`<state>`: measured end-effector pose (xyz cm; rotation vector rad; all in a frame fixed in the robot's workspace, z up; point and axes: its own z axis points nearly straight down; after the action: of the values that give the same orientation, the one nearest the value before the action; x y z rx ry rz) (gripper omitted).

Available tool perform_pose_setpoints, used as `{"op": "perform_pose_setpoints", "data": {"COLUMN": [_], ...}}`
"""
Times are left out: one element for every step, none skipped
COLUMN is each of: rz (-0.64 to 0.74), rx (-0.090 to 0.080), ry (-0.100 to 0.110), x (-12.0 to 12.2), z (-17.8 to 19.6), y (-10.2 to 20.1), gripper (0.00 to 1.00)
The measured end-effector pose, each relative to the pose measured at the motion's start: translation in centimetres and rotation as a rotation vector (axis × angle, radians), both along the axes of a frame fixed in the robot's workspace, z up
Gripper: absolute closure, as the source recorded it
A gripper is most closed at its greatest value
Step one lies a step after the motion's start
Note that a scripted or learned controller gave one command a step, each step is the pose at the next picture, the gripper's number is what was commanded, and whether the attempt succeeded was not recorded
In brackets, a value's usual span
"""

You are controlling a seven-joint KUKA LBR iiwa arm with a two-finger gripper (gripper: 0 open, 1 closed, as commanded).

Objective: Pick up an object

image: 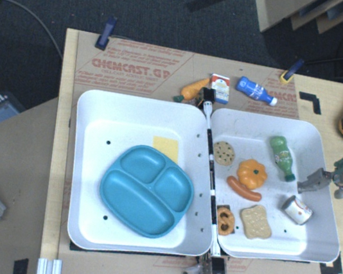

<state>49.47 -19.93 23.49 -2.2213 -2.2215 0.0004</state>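
Gripper (pixel 320 180), partly cut off, perhaps empty; near silver can (pixel 297 210).

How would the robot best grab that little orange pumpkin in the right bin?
Probably from straight above, the tool closing across the pumpkin at its round middle. It sits stem up with bare floor to its left and right. The sausage lies close below it, so closing across left to right looks safest.
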Motion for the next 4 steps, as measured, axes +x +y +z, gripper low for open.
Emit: {"op": "perform_pose_setpoints", "data": {"rz": [0.001,0.001,0.001,0.001], "rx": [0.001,0.001,0.000,-0.001], "ry": [0.002,0.001,-0.001,-0.002], "x": [-1.6,1.6,5.9,5.9], "z": [-9.4,-15.1,-15.0,-14.1], "y": [7.1,8.9,10.3,10.2], "gripper": [0.00,0.00,0.00,1.00]}}
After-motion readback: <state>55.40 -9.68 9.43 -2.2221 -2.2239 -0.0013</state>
